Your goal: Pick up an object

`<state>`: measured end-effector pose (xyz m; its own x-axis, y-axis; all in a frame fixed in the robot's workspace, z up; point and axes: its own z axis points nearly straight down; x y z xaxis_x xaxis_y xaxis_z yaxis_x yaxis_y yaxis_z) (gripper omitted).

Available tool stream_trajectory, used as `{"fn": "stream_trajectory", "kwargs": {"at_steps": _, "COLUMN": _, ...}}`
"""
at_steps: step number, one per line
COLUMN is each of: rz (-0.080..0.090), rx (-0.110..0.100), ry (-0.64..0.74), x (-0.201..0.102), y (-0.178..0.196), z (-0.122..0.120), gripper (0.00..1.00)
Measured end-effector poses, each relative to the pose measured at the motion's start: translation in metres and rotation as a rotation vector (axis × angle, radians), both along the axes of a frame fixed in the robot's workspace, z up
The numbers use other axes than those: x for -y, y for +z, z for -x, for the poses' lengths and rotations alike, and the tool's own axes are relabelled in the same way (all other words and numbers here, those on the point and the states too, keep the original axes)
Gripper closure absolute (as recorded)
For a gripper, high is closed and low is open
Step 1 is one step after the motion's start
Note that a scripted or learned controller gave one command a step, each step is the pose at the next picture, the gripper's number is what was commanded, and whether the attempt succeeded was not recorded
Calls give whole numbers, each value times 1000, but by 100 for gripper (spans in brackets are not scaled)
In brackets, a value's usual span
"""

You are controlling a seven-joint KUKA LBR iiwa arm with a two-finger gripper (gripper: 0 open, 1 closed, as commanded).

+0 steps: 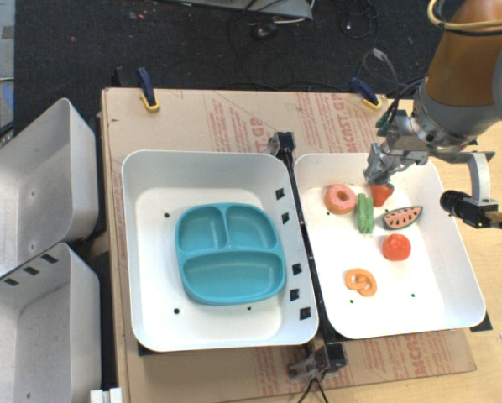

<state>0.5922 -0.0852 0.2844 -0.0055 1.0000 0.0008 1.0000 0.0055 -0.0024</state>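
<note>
Claw [380, 177] sits low over the back part of the right bin [461, 309], tip right at a small red piece [382, 194], probably a toy strawberry. Can't tell from this angle whether the claw is open, closed, or gripping it: the tip overlaps the piece and the wrist hides the rest.

Step, as I read it: end of the approach or the grasp itself on the red piece. No lift evident; the piece looks to be lying on the bin floor.

Next move needs:
- confirm the red piece is actually caught before any lift
- go straight up, since the green pickle-like piece [365, 212] is just beside it on the left and would get knocked by a sideways drag
- watch the pink donut [341, 198] further left, near but apart

Target look: small, red-orange, roughly conical, dark top mostly under the claw. Smooth plastic by the look, so I'd guess it slips easily.

Further out in the same bin: watermelon slice [401, 217] to the right, red tomato [396, 247] in front of it, orange pretzel-like ring [362, 282] nearer the front edge. All apart from one another.

Left bin [146, 309] holds a teal divided tray [231, 253], well away from the action. Both bins rest on the cardboard-covered desk [201, 116].
</note>
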Motion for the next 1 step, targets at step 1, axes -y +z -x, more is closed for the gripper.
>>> {"fn": "stream_trajectory", "kwargs": {"at_steps": 1, "rz": 0, "rx": 0, "ry": 1, "x": -53, "y": -3, "z": 14, "gripper": 100}}
